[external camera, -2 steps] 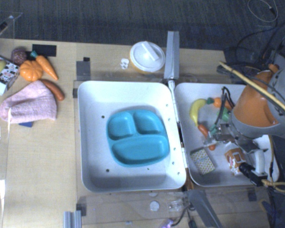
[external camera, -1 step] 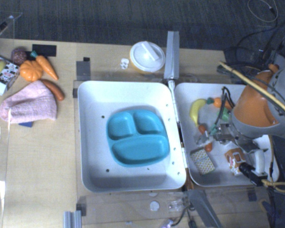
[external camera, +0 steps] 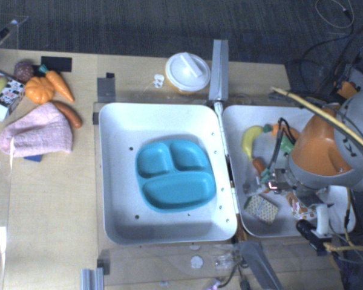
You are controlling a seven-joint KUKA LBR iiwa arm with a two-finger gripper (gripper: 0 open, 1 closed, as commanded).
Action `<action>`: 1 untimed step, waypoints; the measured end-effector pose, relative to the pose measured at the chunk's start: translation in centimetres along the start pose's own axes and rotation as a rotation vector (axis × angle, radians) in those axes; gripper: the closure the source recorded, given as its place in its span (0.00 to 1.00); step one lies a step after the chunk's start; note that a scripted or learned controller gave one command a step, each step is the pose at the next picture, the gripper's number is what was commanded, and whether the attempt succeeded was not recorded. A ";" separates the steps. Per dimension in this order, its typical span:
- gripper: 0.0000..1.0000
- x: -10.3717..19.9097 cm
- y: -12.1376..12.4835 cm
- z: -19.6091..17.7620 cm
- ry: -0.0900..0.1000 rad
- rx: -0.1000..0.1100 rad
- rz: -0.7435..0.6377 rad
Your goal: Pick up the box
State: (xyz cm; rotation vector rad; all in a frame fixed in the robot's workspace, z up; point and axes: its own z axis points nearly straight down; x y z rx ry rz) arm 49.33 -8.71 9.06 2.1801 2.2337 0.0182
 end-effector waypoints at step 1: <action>0.00 0.3 0.0 0.0 0.002 0.000 0.120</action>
